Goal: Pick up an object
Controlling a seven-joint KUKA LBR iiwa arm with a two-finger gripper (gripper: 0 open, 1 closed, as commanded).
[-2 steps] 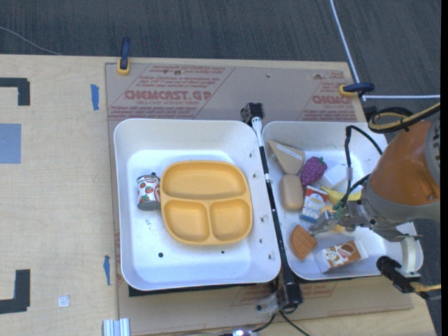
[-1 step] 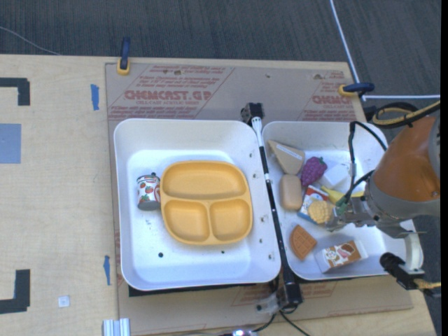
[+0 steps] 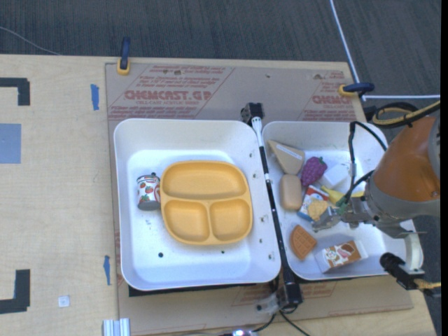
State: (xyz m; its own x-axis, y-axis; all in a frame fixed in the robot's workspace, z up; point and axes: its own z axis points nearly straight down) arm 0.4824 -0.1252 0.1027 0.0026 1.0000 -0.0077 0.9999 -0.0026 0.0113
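Inside, left bin (image 3: 133,187) holds tray (image 3: 206,201), can (image 3: 148,190).

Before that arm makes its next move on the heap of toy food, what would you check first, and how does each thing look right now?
1. Tool over the right bin: ok; the tool is low among the food there.
2. Something clamped in the tool: cannot tell; its tips are lost in the clutter.
3. Target isolated: not ok; the colourful packet beside the tool lies crowded by the purple grapes and the tan oval piece.
4. Easier picks nearby: ok; the waffle and the small carton lie flatter, with more room around them.
5. Drop spot in the left bin: ok; the yellow divided plate leaves white floor around it, a small can at its left.
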